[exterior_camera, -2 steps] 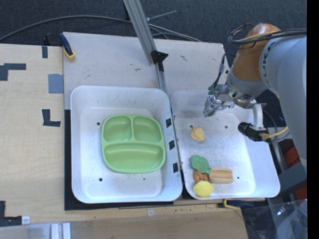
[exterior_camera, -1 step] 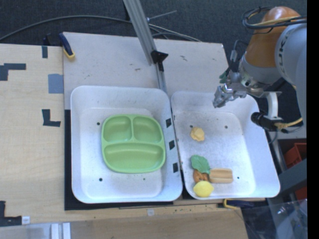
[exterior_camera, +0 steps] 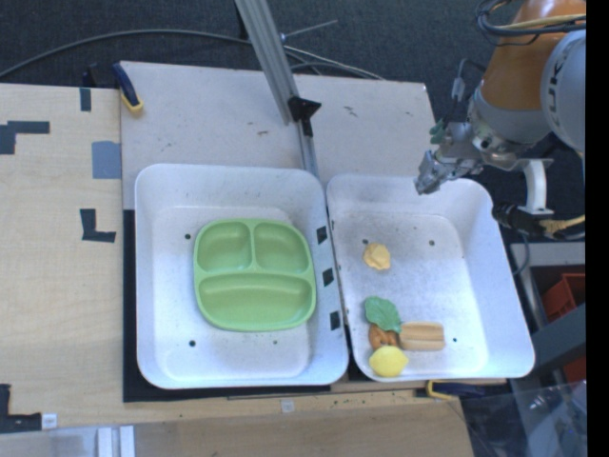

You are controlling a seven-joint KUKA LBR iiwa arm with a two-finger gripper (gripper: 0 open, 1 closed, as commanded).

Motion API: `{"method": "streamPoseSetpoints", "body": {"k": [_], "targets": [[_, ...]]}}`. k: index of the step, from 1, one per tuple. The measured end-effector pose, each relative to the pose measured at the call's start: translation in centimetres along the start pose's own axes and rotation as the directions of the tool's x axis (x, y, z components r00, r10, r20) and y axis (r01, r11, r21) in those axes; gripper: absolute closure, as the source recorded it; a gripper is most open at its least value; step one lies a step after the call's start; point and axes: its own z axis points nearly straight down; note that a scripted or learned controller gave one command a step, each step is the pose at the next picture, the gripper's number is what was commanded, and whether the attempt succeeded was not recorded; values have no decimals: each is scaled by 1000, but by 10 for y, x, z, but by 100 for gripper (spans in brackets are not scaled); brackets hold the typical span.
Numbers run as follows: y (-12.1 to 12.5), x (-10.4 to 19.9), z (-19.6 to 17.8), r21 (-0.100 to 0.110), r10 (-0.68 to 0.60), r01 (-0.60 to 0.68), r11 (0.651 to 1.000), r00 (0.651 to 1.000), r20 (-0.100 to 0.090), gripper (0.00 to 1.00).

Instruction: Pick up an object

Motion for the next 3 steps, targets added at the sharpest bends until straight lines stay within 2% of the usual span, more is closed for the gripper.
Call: {"method": "streamPoseSetpoints", "body": {"k": [1, 3], "targets": [[6, 51, -5, 4, -4, 4, 1000, 1000, -2, 100], [0, 162, -15, 5, -5, 5, 1000, 1000, -3, 100]]}}
